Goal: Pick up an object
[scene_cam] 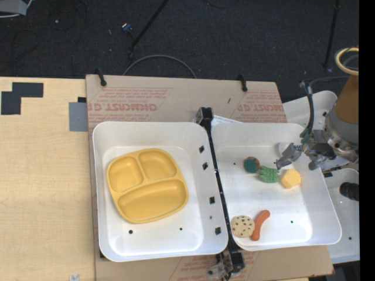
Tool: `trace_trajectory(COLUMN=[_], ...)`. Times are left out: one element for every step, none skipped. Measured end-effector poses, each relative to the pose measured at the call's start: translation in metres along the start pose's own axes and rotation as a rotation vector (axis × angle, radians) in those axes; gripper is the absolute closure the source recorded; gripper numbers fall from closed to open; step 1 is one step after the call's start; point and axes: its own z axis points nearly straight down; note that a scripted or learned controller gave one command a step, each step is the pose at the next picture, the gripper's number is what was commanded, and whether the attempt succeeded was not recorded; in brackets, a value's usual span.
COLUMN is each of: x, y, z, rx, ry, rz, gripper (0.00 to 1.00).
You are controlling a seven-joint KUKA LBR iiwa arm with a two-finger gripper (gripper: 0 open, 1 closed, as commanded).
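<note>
tool (300, 155) near right bin's (328, 215) far edge, above yellow block (291, 179).

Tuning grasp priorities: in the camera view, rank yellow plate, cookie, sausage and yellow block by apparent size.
1. yellow plate, by far
2. cookie and sausage: too alike to rank
3. yellow block, slightly smaller

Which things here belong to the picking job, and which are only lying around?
For the job: gripper; the pickable items in the right bin: yellow block, green toy, dark green ball, cookie, orange sausage.

Lying about: yellow divided plate in the left bin.
</note>
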Motion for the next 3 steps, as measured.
trace_trajectory(x=[0.000, -0.008, -0.009], y=[0.002, 0.008, 0.004], z=[-0.004, 0.056, 0.103], rx=[-0.008, -0.003, -0.003], ry=[-0.002, 0.000, 0.001], rz=[-0.002, -0.001, -0.001], gripper=[0.00, 0.00, 0.00])
